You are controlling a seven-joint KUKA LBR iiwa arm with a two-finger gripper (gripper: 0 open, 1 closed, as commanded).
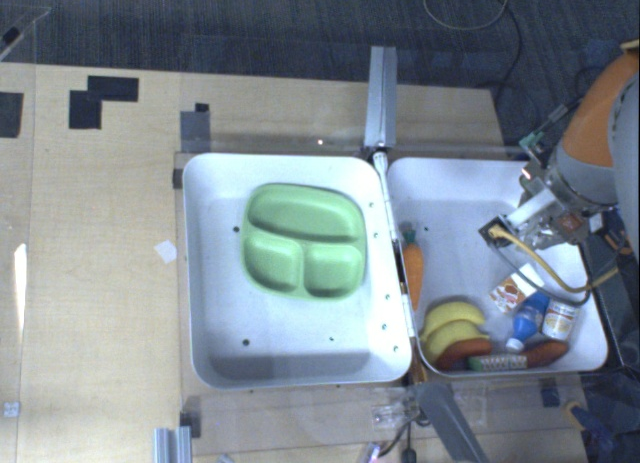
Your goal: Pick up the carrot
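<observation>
Suspended over the right edge of the right bin [470, 176], the gripper [527, 219] is seen at the end of the grey arm [600, 146], whose orange band is visible at the upper right. Whether anything is grasped cannot be told, since the tool's end is small and blurred against the white bin floor; a yellowish cable is looped just below it. No object is seen between it and the bin floor.

The carrot [412, 269] is found against the left wall of the right bin, about midway along that wall, lying lengthwise with its green top pointed toward the far edge. It is well apart from the gripper, with bare bin floor between them.

Along the near edge of the right bin a cluster of items is gathered: two yellow bananas [455, 323] near the near-left corner, a dark red item [468, 351] just in front of them, and a blue bottle [528, 319] beside a small can [560, 319] toward the near-right corner (their labels cannot be read). A small carton [510, 294] with red and white print is lying just behind the bottle.

In the left bin [210, 281] a green divided tray [303, 239] is placed near the centre, slightly toward the far edge, with three compartments visible.
</observation>
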